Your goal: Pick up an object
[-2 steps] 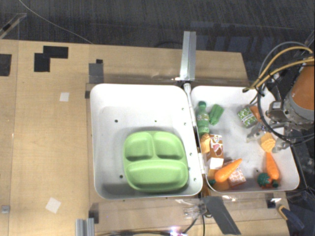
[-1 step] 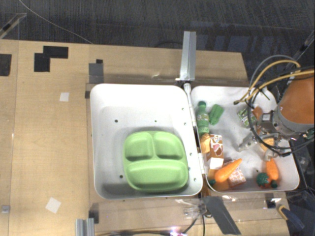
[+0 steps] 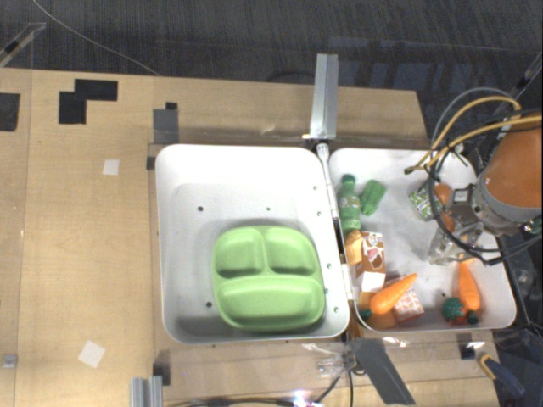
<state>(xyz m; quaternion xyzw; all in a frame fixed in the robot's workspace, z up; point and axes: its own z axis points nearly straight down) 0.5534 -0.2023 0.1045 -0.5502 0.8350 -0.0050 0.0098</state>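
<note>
Camera view showed the gripper (image 3: 447, 242) low in the right bin (image 3: 399, 170), beside a carrot (image 3: 467, 285), probably positioned for grasping it; whether its claw was spread or pressed together, I cannot tell.

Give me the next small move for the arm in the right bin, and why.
Probably a short drop straight down with a slight shift toward the toy carrot. The gripper hangs over bare floor of the right bin, nothing visibly between its fingers, and that carrot lies just beside it, apart from the clutter along the divider. The green compartment tray in the left bin looks too wide to grasp.
</note>
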